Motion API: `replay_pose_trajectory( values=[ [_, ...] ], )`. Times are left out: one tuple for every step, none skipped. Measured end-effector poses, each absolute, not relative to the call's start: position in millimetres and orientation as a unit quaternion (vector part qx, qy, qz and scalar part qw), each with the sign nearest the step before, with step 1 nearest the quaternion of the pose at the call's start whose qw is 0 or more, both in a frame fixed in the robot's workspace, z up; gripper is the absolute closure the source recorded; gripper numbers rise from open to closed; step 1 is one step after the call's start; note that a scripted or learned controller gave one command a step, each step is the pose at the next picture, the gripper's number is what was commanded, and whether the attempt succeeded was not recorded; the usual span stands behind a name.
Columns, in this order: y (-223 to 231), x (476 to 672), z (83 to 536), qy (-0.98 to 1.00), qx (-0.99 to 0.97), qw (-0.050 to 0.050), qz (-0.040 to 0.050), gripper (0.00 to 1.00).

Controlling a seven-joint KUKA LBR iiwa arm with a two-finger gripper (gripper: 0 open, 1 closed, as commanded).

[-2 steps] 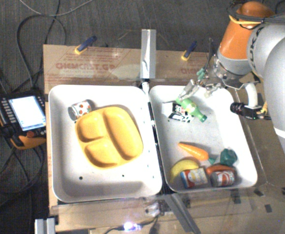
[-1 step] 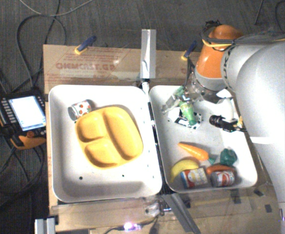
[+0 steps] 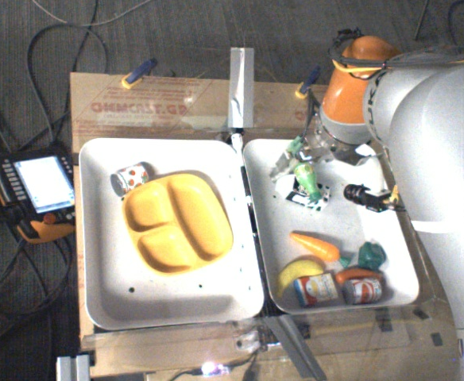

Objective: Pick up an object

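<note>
Above the far end of the right bin (image 3: 413, 288), the gripper (image 3: 305, 167) hangs low over a green and white object (image 3: 307, 182), which lies on the bin floor. Whether its fingers are spread or closed I cannot tell, and nothing shows the object clamped between them. My judgement is that the pick is at its start or at the reach: the arm is over a candidate, but no lift is evident, so grasping and raising remain to be done.

Counting outward from the gripper within that same bin: one green and white object beneath it, one orange carrot (image 3: 315, 246) nearer the middle, one teal item (image 3: 370, 255) beside the carrot, one yellow banana-like piece (image 3: 299, 271) toward the near end, and two small cans (image 3: 317, 289) lying side by side against the near wall. Beyond the right bin, the left bin (image 3: 105, 292) holds one yellow divided plate (image 3: 178, 221) and one more small can (image 3: 130, 178) just past the plate's far corner. That makes three cans altogether, two bins, one plate.
</note>
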State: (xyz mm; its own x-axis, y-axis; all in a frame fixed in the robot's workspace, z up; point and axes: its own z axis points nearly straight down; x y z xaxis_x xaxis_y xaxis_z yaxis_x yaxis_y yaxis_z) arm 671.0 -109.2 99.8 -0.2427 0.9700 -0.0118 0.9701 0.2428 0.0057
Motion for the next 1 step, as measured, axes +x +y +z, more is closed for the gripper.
replay_pose_trajectory(
  values=[
    [-50.5,668.5,184.0,0.8,0.6,0.0,-0.0002,1.0]
  ],
)
